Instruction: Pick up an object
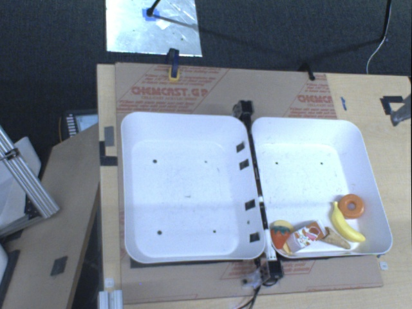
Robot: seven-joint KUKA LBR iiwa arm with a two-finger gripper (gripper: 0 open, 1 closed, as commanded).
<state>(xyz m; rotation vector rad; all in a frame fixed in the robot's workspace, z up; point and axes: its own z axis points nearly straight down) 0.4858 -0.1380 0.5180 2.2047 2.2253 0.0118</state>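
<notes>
Although both white bins sit side by side on the desk [360,89], every item is crowded into the near corner of the right bin [309,166]: a yellow banana [345,224], an orange ring [351,205] touching its upper end, a red-and-white packet [304,236] and a small orange-red fruit [280,234]. The banana looks light, firm and smooth, best pinched across its middle. Whether the fingers are spread or closed cannot be told from this view.
</notes>
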